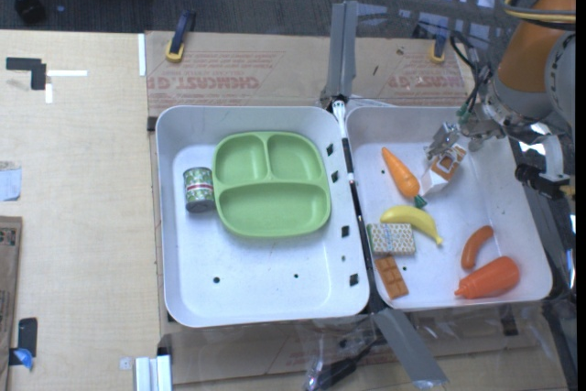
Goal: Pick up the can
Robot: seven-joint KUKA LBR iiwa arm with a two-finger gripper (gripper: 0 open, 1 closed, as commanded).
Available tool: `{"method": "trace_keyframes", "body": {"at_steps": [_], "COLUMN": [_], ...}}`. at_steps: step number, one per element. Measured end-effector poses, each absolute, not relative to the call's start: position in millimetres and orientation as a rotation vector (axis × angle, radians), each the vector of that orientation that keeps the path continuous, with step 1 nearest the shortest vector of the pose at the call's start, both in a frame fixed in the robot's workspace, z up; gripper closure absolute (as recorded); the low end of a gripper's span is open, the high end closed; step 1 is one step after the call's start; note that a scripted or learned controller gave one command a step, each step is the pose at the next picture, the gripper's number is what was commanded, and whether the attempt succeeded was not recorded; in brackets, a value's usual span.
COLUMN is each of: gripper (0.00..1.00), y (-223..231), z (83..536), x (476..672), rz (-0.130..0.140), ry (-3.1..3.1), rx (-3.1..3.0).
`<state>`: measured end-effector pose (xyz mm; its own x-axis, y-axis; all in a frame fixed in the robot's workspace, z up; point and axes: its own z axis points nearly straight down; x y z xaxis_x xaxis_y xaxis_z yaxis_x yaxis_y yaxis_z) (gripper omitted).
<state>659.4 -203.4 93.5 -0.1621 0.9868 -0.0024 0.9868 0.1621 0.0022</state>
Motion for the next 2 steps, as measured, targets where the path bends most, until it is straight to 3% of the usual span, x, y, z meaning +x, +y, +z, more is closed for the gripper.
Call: {"method": "trace_keyframes", "body": {"at_steps": [1, 2], "gripper": [1.00, 1.00], "y": [-203.6, -182.4], "z": [104.4, 93.3], "x": [660.4, 659.4], "rz": [0.000, 0.000], "ry": [2.391, 2.559], "rx": [2.026, 1.819]}}
